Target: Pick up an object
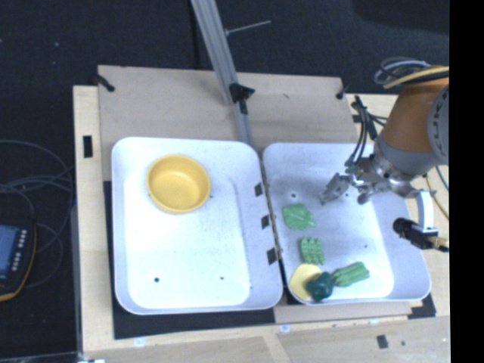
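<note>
Starting at the left, I see a yellow bowl (178, 183) sitting alone toward the back of the left bin (136, 278); it looks like thin rigid plastic, light, but its wide round rim would be awkward for a narrow pinch unless I catch the wall from above. Across the divider, in the right bin (401, 278), a small green leafy piece (298, 217) lies flat near the middle, and just in front of it a ridged green block (311, 249). I judge both to be light toy items, perhaps slightly soft, the block's ridges giving some bite across its short sides. At the front edge a yellow round piece (302, 279), a dark teal lump (321, 286) and a green cucumber-like toy (349, 274) crowd together, touching, so a clean hold there looks risky. The gripper (346, 190) hovers over the bin's back half, up and to the right of the leafy piece, jaws spread apart and holding nothing. I would go for the ridged block, which stands apart.
</note>
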Action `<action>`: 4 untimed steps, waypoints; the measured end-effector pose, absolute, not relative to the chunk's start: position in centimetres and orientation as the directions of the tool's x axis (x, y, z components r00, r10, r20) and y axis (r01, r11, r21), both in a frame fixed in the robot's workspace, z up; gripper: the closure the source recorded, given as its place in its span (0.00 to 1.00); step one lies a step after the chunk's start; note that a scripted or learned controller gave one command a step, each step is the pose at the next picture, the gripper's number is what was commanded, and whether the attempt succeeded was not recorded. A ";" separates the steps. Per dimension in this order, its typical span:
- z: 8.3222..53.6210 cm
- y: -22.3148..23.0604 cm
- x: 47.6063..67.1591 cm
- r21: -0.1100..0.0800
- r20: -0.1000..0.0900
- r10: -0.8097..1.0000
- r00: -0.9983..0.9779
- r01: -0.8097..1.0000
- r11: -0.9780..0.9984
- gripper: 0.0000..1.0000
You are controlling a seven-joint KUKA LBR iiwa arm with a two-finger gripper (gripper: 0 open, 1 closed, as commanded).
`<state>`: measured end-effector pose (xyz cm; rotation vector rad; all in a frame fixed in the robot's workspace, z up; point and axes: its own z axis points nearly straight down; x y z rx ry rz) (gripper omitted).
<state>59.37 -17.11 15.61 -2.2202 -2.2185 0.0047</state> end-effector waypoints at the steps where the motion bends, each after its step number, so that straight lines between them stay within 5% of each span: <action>1: 10.4 -17.2 59.2 -0.004 0.000 1.000 0.001 1.000 -0.001 0.00; 2: 11.7 -17.2 59.4 0.002 0.001 1.000 0.002 1.000 -0.002 1.00; 4: 22.6 -17.7 59.6 0.007 -0.001 1.000 0.000 1.000 0.000 1.00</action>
